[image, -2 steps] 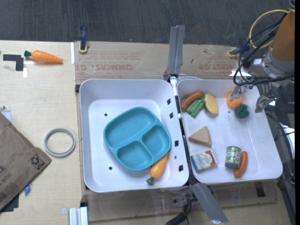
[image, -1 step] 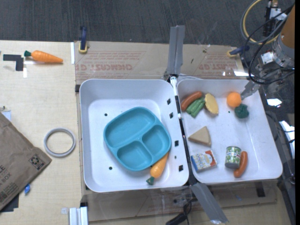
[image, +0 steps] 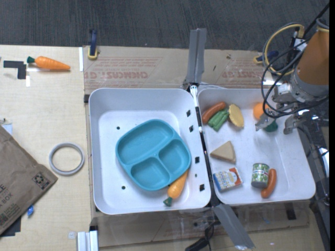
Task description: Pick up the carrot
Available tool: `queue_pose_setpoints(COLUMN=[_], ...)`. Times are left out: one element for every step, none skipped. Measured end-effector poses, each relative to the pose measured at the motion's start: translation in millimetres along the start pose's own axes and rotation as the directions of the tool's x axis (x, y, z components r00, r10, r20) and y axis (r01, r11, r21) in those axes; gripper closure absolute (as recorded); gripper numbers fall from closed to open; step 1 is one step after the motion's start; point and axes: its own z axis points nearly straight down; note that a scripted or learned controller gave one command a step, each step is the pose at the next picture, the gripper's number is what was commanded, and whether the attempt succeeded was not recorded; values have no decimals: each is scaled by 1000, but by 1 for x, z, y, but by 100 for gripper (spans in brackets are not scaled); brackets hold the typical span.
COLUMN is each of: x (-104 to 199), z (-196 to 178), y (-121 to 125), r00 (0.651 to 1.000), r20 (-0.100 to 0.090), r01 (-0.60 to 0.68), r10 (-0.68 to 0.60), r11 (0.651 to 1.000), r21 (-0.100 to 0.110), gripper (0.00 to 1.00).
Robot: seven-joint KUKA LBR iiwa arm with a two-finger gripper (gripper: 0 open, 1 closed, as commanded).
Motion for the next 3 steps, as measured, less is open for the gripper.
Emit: queue_pose_setpoints(x=[-6,-20,-15], z=[-12,30,20], y=[-12,-22,-23], r00=[942,877,881], r20=[-2,7,3], r01=[337,480,472], r10=[-337,-480,-472], r11=[942,877,881], r21=[3,4,4], gripper=[0,0,100])
